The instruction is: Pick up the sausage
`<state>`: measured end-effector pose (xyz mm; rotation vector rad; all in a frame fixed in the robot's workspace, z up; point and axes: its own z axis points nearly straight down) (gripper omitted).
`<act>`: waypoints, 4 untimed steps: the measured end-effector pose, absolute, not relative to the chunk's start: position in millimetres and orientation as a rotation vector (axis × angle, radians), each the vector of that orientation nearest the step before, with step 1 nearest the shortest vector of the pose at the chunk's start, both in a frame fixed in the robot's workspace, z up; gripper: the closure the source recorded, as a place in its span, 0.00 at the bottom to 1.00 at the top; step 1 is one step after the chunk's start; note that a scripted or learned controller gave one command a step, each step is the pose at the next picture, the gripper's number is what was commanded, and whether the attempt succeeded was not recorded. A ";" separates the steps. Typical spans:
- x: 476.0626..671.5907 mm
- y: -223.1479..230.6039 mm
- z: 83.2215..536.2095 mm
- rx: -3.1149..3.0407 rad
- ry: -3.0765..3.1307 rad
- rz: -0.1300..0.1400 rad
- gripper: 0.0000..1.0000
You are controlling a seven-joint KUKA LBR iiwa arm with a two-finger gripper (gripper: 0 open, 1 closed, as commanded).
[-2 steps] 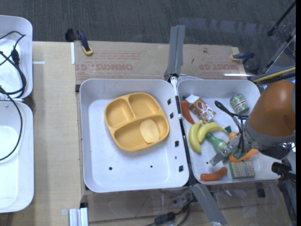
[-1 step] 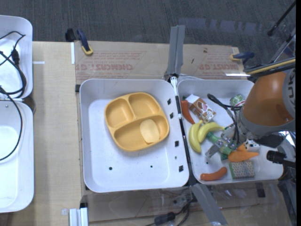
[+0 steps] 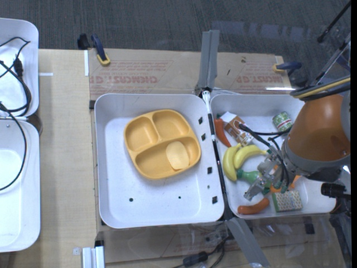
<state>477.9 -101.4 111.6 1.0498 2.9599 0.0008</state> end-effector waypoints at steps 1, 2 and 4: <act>529.1 -97.2 91.5 1.095 2.944 0.001 0.00; 478.2 -100.8 91.6 0.986 2.983 0.000 0.00; 479.3 -101.1 100.6 0.991 2.979 0.002 0.00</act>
